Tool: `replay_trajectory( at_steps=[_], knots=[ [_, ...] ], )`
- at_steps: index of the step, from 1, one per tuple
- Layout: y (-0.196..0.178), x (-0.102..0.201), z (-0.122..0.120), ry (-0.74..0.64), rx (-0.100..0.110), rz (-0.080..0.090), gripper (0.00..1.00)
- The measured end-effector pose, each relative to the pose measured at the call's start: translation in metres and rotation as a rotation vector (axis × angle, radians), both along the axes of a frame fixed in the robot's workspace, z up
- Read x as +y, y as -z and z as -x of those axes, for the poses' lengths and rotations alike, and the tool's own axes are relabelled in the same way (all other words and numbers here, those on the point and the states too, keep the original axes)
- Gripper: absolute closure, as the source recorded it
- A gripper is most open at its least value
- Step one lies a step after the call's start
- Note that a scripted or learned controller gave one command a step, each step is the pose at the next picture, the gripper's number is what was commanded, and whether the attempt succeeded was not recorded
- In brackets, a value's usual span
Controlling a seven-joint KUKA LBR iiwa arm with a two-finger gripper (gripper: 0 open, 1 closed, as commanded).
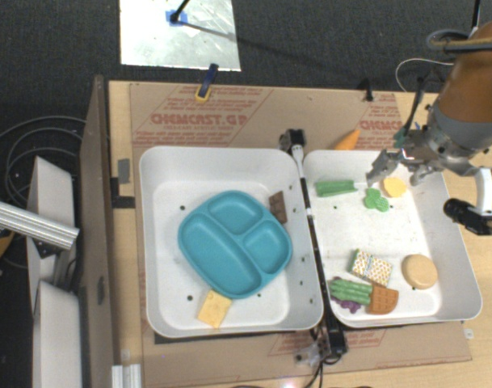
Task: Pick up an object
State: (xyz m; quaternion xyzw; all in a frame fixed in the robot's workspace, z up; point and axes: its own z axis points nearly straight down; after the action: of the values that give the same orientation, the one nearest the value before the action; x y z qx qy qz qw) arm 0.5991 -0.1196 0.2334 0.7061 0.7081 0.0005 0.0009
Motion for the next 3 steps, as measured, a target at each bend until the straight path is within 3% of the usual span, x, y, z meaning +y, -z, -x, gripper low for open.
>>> replay_trajectory(
  at_steps=[1,2,3],
  knots=[
    [0.134,-0.017,-0.069,-0.003,0.005,0.0,0.0],
    [0.146,0.016,-0.072,-0.004,-0.007,0.001,0.0],
    [0.134,0.015,-0.073,-0.004,-0.01,0.0,1.0]
  ],
)
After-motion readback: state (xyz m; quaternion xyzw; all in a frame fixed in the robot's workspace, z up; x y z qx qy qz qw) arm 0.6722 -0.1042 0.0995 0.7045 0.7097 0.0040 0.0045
